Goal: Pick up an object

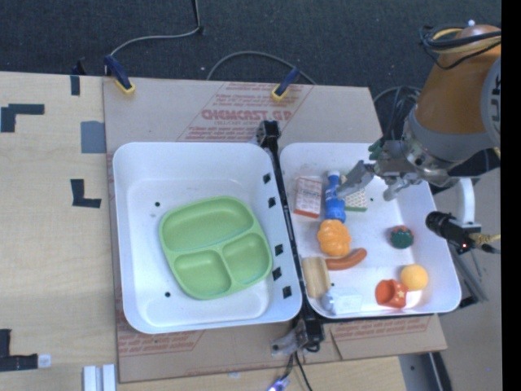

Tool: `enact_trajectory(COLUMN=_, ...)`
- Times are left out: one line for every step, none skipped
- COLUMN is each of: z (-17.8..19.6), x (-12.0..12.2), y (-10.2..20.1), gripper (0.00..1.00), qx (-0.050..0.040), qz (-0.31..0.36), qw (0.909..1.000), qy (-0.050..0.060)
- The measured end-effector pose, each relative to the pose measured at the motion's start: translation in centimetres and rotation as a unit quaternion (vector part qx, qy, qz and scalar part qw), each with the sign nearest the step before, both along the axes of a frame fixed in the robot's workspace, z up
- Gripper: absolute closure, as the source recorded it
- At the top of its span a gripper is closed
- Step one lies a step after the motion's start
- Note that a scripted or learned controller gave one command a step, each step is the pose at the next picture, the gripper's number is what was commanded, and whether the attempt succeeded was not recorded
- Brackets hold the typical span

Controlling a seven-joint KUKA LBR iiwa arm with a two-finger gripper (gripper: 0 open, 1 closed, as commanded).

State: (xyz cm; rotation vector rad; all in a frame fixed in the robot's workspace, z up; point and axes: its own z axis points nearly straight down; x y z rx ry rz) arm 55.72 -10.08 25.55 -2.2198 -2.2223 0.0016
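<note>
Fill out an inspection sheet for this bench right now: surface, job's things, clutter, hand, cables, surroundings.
Surface: cardboard sheet under two white bins, held by two clamps.
Job's things: right bin holds a blue bottle, orange fruit, sausage, dark green item, yellow ball, red item, small packet.
Clutter: left bin holds a green divided tray.
Hand: hand open above the right bin's far side, holding nothing.
Cables: black cable behind the bench; wires at the front edge.
Surroundings: dark carpet; tape marks on the wooden bench.
</note>
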Motion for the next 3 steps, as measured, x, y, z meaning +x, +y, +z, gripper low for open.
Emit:
enact_trajectory(z=-7.2, x=-1.8, y=3.8, gripper=0.0, qx=0.0004, qz=0.0, qw=1.0, qy=0.001)
enact_trajectory(z=-16.9, x=-1.5, y=-0.1, gripper=0.0, qx=-0.0006, qz=0.0, qw=1.0, qy=-0.003)
enact_trajectory(z=-15.8, x=-1.3, y=-0.1, gripper=1.0, qx=-0.0009, qz=0.0, qw=1.0, qy=-0.005)
